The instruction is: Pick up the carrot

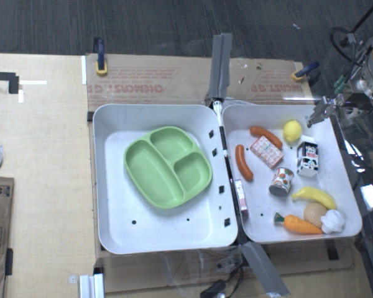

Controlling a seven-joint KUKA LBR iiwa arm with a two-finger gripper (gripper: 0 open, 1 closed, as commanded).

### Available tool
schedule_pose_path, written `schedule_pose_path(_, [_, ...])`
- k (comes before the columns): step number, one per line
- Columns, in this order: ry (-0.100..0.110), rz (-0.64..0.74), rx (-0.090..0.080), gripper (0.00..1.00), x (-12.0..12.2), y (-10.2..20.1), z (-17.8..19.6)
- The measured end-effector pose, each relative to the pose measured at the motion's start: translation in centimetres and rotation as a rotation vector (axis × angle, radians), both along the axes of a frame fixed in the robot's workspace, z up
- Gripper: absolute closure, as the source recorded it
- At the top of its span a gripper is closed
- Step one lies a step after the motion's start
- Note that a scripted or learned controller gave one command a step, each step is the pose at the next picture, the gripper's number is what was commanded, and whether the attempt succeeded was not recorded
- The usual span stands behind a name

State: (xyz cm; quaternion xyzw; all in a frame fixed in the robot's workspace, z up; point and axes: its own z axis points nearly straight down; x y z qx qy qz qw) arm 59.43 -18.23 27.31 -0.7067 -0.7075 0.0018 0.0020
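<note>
Carrot (pixel 296 224) low in right bin (pixel 348 185), beside banana (pixel 315 196)

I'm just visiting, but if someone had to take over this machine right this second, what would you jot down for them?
Gripper: at the right bin's far right corner, above the lemon; finger state unclear, nothing seen held.
Carrot: lying at the right bin's near edge, beside a banana, an egg and a white garlic bulb.
Done: nothing yet; carrot untouched.
Left: move to the carrot, grasp, lift.
</note>
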Motion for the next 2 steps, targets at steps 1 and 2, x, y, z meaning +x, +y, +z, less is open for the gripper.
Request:
schedule_pose_path(1, [-0.001, -0.092, -0.001, 0.00, 4.2, -2.3, -12.8])
schedule_pose_path(2, [0.003, -0.634, -0.001, 0.00, -2.7, -0.6, -18.4])
